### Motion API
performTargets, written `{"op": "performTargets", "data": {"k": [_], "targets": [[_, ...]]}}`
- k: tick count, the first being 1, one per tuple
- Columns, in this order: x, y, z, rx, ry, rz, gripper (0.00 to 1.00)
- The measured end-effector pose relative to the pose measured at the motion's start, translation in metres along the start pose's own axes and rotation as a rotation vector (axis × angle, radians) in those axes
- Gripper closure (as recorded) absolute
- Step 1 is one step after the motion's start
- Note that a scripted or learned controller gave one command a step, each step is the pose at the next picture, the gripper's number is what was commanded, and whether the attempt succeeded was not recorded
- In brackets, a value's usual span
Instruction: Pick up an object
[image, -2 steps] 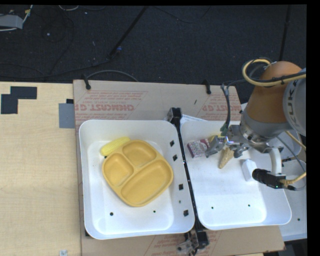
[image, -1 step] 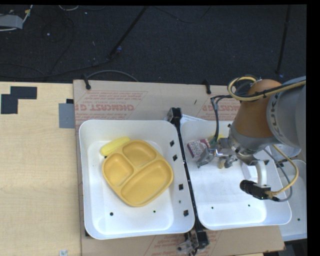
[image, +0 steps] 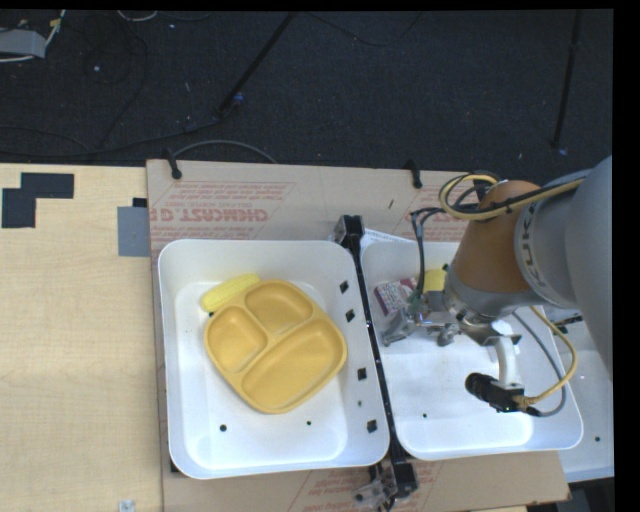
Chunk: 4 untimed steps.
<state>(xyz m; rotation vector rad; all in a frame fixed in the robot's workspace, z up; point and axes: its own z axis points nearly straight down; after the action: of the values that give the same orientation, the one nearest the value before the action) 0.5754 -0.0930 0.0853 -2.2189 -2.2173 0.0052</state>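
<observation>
So, start at your left: the left bin (image: 190, 300) holds a yellow tray (image: 275, 345) with three parts, lying flat near the middle. A small yellow thing (image: 228, 292) peeks out from under the tray's top left edge, touching it. A black bar (image: 368, 350) runs between the two bins. Next comes the right bin (image: 450, 420). Near its top left corner lies a small red and white packet (image: 395, 295). The claw (image: 400, 328) sits low in this bin, just beside that packet. You cannot tell if the claw is apart or together, because the arm (image: 510, 255) covers much of it. Nothing can be seen held in it. Black and yellow cables (image: 520, 385) hang from the arm over the bin floor.
</observation>
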Motion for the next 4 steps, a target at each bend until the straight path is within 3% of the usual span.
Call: {"op": "performTargets", "data": {"k": [1,3,4], "targets": [[-0.001,0.000,-0.012,0.000,0.000,0.004,1.00],[-0.008,-0.001,-0.101,-0.007,-0.001,-0.001,1.00],[-0.009,0.001,-0.165,-0.009,-0.002,-0.001,1.00]]}}
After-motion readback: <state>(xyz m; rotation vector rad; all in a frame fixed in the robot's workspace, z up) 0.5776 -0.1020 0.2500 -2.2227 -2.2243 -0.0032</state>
